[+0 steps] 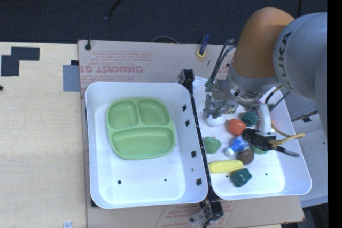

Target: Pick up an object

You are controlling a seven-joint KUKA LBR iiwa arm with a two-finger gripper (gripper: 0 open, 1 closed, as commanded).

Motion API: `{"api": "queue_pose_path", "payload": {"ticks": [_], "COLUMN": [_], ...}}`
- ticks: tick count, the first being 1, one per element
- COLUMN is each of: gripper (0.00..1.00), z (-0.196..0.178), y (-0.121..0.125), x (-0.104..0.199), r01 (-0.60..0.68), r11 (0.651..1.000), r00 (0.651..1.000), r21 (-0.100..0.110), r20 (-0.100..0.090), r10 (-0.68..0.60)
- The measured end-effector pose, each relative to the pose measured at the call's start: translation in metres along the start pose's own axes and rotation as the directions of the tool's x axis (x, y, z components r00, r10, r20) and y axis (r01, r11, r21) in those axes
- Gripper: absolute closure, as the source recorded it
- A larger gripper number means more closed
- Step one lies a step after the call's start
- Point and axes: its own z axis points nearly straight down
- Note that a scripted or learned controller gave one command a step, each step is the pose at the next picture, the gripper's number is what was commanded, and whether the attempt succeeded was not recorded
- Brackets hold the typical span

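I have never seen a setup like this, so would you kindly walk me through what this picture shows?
This is one picture from a camera fixed above a bench, looking down at a slant. The large grey machine with an orange band is a robot arm reaching in from the right. Its metal claw hangs low over the right shallow white bin, above a small white object; I cannot tell whether it grips anything. That bin holds small toys, among them a yellow corn cob, an orange-red round piece and a green pepper-like piece. The left shallow white bin holds a light green divided plate.
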Motion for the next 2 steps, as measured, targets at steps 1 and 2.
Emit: {"api": "queue_pose_path", "payload": {"ticks": [1, 2], "gripper": [1.00, 1.00], "z": [-0.012, -0.017], "y": [-0.038, -0.078], "x": [0.028, 0.068], "r01": [-0.001, 0.001], "r11": [1.000, 1.000], "r00": [1.000, 1.000], "r21": [0.000, 0.000], "r20": [0.000, 0.000], "r10": [0.001, -0.001]}}
